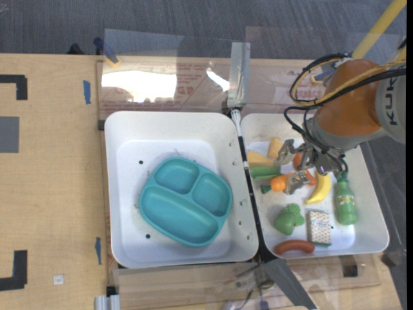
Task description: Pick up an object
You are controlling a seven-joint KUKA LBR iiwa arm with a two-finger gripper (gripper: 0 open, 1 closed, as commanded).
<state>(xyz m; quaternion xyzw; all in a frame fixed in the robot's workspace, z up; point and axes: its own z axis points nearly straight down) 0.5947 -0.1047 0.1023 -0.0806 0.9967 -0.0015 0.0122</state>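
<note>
My pincer, whose spread I cannot tell, hangs low in the right shallow white bin over the small round orange toy fruit near its left wall, the grasp seemingly pending, needing a clean descent.

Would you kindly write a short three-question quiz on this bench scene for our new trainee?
1. True or false: the teal divided plate lies in the left bin.
2. Which item lies nearest the right bin's front edge? A) the red sausage B) the green bottle C) the banana
3. Fill in: the tool hangs over the ____ bin.

Key: 1 true; 2 A; 3 right.
</note>
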